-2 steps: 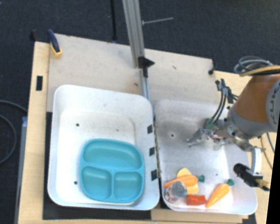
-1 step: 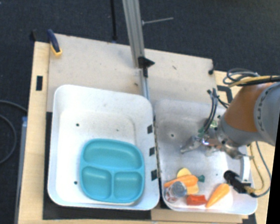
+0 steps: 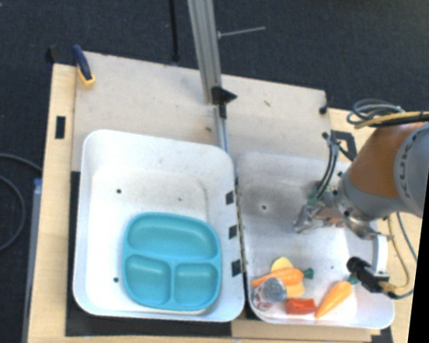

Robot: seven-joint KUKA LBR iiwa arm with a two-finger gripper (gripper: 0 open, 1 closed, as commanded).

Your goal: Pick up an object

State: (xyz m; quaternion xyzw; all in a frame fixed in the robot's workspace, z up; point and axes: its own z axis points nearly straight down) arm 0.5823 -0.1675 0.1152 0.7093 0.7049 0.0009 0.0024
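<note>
On my screen: claw (image 3: 308,218) over the right bin (image 3: 275,190), nothing visibly in it; I cannot tell its opening. Toy carrot (image 3: 334,299) and other small toys clustered at that bin's near edge. Left bin (image 3: 122,155): blue divided tray (image 3: 173,262).

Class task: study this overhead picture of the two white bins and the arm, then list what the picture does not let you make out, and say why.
- Gripper: small and dark in the camera view, so its state cannot be read.
- Pile of toys in the right bin: the pieces overlap and are too small to name; only the carrot is clear.
- Arm: the base is cut off by the right edge.
</note>
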